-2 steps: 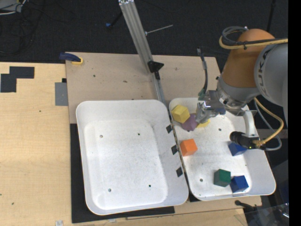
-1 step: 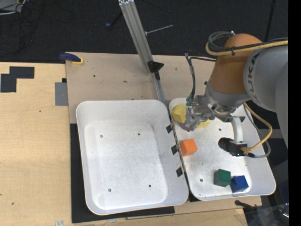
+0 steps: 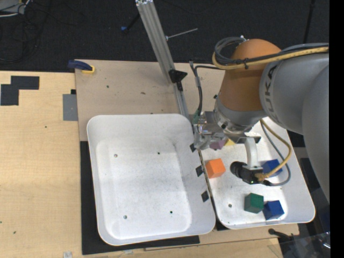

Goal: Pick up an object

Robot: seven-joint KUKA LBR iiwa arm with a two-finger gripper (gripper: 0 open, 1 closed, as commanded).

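My gripper (image 3: 206, 137) hangs low over the back left corner of the right bin (image 3: 301, 215), close to the wall shared with the left bin. Just below it lies an orange cube (image 3: 215, 167). A small purple piece (image 3: 219, 143) and a yellow piece (image 3: 229, 142) peek out from under the wrist, right beside the gripper; whether either is touched I cannot tell. A green cube (image 3: 254, 202) and a blue cube (image 3: 273, 209) sit side by side near the bin's front. Another blue block (image 3: 270, 166) lies at the right, partly behind a cable.
The left bin (image 3: 102, 138) stands to the gripper's left, its wall just beside it. A slanted aluminium rail (image 3: 159, 43) rises behind the bins, near the wrist. The arm's bulk covers the back of the right bin.
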